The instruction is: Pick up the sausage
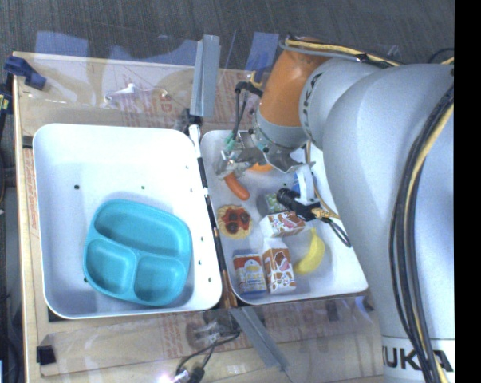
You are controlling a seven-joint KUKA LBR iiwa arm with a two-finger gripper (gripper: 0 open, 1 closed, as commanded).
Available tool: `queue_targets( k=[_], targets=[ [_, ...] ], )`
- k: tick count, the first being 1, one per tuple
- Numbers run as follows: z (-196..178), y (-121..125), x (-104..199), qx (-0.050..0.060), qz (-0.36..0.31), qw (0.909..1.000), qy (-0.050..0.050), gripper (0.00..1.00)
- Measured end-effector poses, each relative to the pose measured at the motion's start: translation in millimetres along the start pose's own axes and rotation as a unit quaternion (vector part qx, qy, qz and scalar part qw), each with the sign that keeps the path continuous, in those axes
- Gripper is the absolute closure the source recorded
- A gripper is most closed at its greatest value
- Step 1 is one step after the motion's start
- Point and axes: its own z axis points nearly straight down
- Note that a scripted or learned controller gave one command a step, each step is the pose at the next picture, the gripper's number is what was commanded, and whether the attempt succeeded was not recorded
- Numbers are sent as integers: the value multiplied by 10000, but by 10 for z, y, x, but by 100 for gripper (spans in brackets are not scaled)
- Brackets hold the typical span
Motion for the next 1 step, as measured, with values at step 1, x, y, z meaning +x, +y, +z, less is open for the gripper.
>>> queue_targets(
  k=[1],
  targets=[
    [-923, 91, 643, -51, -511, 9987, 2, 100]
  ],
)
